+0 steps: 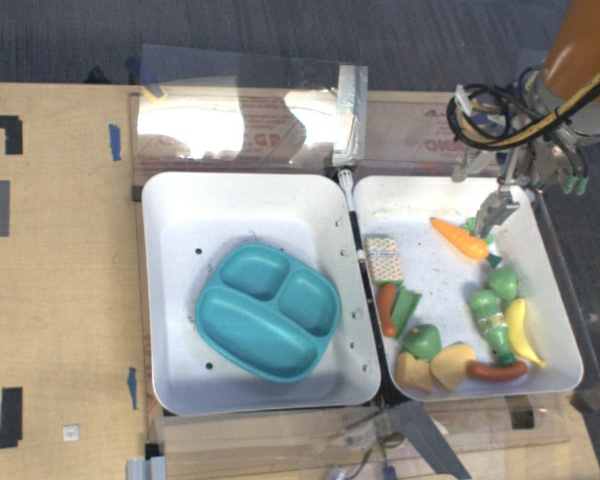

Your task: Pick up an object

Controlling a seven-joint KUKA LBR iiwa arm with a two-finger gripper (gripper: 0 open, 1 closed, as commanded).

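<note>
Tool (490,218) tilted over carrot (460,239), R bin (565,313).

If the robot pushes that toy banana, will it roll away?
Probably not far. The toy banana is curved and lies flat by the right bin wall, so it would likely spin or slide. It looks like smooth plastic, so it may be slippery, and light enough to skid when nudged.

Bright overhead light, glare on plastic sheet (240,118)
</note>
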